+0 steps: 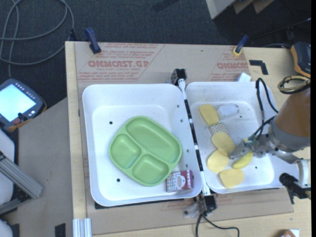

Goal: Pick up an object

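Gripper is down in the right bin, right among the yellow sponge-like pieces; honestly can't tell its grip state. Green divided plate sits in the left bin.

Seen from above, two shallow white bins sit side by side on a bench. The left bin holds a green plastic plate with three compartments and, just beside its lower right edge, a small red and white carton. The right bin holds several flat yellow pieces and a pale grey object. The grey arm's two-finger gripper reaches in from the right, low among the yellow pieces.
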Controlling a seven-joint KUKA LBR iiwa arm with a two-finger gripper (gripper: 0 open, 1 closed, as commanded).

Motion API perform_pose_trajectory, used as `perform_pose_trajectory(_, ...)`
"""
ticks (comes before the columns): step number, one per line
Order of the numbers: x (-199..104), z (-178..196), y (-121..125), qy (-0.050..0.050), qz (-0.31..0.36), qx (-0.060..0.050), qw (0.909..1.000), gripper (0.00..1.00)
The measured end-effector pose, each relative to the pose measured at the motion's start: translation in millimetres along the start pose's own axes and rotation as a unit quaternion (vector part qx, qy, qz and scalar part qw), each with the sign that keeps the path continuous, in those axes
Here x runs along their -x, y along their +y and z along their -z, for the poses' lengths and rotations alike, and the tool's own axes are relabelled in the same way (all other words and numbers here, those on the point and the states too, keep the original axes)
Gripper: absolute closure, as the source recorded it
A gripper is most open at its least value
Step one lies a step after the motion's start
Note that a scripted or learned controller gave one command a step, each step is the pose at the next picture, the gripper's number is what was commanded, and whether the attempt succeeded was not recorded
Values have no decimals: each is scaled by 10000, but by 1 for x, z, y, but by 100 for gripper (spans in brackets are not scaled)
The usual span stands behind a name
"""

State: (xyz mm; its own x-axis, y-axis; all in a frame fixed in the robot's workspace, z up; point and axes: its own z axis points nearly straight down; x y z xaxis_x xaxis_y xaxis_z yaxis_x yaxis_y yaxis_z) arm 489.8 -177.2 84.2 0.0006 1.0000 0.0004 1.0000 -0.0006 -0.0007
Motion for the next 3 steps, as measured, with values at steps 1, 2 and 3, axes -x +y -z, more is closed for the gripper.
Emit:
perform_pose_trajectory(1,0,10,1,-4,-5,13,10000,100)
perform_pose_trajectory(2,-76,0,34,-6,8,13,10000,100)
perform_pose_trajectory(3,-153,100,42,1,9,6,10000,100)
